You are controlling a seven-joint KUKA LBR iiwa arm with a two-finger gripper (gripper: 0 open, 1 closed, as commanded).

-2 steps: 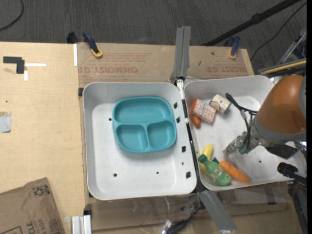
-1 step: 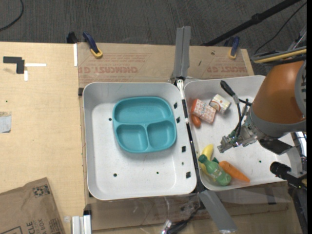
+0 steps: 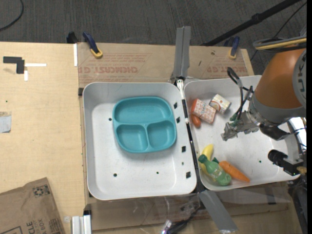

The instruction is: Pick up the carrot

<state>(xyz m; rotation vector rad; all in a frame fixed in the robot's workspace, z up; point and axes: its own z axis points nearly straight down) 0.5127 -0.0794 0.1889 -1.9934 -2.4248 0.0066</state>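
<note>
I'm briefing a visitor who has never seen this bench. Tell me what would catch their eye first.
The teal tray stands out most, alone in the middle of the left bin. Next is the arm's orange band over the right bin, with the end effector hanging above bare floor. The carrot lies near that bin's front edge, beside a green toy.

Divided plate (image 3: 144, 129) in the left bin (image 3: 97, 179); carrot (image 3: 234, 171) at the right bin's (image 3: 253, 152) near edge.

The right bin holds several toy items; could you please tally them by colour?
Orange: 1, the carrot
Green: 1, a green toy
Yellow: 1, a yellow piece
Red-orange: 2, a printed box and a small piece
Cream: 1, a small carton
Total: 6
</note>
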